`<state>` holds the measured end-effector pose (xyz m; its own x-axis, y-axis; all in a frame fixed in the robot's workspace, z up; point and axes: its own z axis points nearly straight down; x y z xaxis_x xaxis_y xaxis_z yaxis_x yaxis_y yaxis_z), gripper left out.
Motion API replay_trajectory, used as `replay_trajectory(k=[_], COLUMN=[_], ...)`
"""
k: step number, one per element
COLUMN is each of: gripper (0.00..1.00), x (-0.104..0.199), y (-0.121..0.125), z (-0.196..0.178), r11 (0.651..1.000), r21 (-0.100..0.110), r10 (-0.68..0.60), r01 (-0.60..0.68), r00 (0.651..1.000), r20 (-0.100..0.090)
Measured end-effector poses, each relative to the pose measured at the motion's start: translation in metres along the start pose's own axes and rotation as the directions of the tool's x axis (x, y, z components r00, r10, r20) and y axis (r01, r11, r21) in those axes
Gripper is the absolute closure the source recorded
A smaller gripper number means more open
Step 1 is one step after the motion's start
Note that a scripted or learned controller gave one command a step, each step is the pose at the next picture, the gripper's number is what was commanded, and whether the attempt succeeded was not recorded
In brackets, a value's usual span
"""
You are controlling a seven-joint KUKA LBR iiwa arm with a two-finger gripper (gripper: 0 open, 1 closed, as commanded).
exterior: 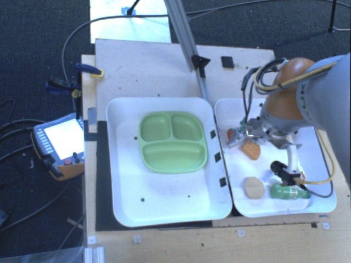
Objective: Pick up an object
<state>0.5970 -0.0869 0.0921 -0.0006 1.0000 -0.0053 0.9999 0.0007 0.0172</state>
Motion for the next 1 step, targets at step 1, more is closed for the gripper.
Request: replay_trajectory(k=[1], gripper=[1.0], x=[-0.0011], y=[0.0026], z=[-0.0126], r11=[1.0], r21=[-0.009], r10=[0.0], r01=[0.0], r00=[1.0], r20=[0.002])
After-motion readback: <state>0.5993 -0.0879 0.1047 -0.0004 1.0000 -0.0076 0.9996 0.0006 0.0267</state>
